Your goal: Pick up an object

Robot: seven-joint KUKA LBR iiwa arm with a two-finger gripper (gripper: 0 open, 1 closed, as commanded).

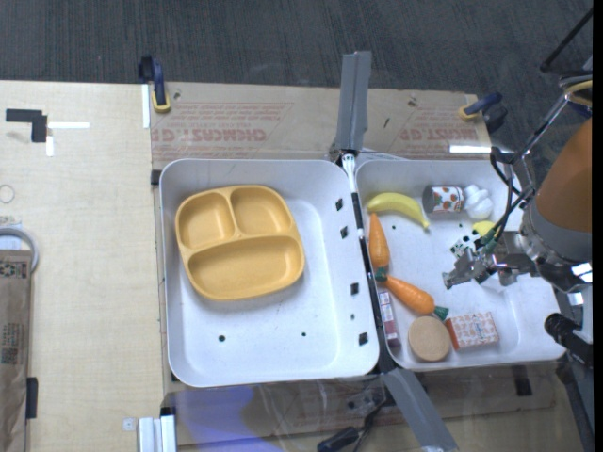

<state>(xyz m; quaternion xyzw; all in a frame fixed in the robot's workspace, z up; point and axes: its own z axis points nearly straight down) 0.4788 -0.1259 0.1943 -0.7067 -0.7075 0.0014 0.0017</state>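
Over the right bin (537, 347), near its right edge, the hand (464, 269) hangs on the grey arm (556, 243) reaching in from the right. Its fingers are small and dark against the clutter, so I cannot tell whether they are spread or pressed together, and nothing is visibly pinched between them.

Things crowd this bin. A banana (398, 207) lies near the far edge, with a small can (445, 199) and a white lump (478, 200) just beside it toward the far right corner. One carrot (379, 241) lies along the left wall, and a second carrot (412, 295) slants from it toward the bin's middle, its tip near the hand. At the near edge sit a tan round disc (430, 338) and, just to its right, a small red-and-white box (472, 330). A bit of yellow (483, 229) shows close behind the hand. The hand stands between the can above and the box below, apart from both.

The left bin (273, 347) carries a yellow divided plate (240, 241) in its far left part. Both bins rest on the table (75, 252), with clamps (155, 88) at its far edge.
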